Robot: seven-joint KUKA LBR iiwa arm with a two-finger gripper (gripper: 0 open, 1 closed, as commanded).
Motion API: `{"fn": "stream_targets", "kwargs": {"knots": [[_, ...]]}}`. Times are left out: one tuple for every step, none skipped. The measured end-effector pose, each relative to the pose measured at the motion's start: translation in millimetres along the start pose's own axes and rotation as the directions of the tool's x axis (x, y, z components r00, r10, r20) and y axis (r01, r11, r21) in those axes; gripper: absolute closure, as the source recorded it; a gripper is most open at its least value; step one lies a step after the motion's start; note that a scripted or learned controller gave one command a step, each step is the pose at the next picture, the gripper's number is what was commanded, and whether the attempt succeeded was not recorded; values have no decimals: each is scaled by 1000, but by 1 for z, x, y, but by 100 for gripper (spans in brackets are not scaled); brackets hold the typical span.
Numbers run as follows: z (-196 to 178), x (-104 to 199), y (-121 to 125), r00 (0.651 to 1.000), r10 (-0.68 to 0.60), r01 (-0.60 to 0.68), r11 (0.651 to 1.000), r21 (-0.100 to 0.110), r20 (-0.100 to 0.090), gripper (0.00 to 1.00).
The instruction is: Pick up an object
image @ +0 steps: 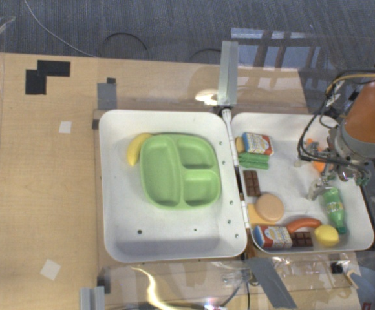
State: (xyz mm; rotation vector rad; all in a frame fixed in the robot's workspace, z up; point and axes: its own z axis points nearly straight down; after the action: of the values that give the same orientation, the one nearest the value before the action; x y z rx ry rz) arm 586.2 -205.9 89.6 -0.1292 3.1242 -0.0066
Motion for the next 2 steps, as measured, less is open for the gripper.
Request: {"fn": "stream_targets", "kwargs": {"knots": [[-15,-6,1,1000,-8,8,1000,4,15,100],[-128,-46,-4,992,-129,129,992,3,7,100]]}}
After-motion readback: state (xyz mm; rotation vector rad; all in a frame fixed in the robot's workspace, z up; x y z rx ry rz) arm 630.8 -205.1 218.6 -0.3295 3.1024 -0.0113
